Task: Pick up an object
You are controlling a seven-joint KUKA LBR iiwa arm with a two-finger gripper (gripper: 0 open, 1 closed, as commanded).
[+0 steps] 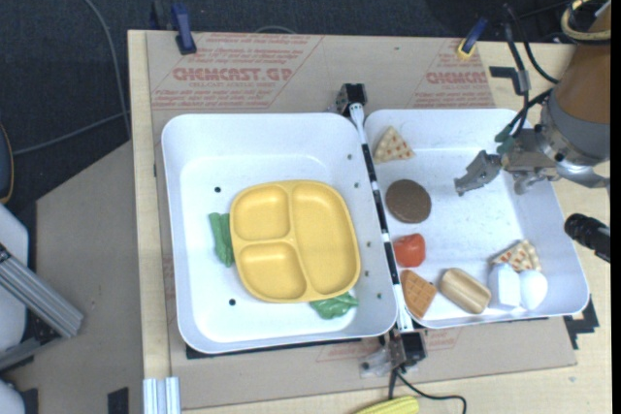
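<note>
We look down on a bench with two white bins side by side. In the left bin point(194, 208) a yellow divided plate point(293, 239) lies flat, with a green leaf point(221, 238) at its left edge and another green piece point(335, 306) at its lower right corner. In the right bin point(456, 133) we see, from the left, a waffle wedge point(393, 145), a brown round patty point(408, 201), a red tomato point(410, 249), an orange-brown cracker point(418, 292), a bread roll point(464, 290), then a white egg point(532, 287) just below a second waffle piece point(517, 256). The gripper point(477, 175) hovers over bare bin floor right of the patty, fingers spread and holding nothing. The grey arm point(580, 111) enters from the right.
</note>
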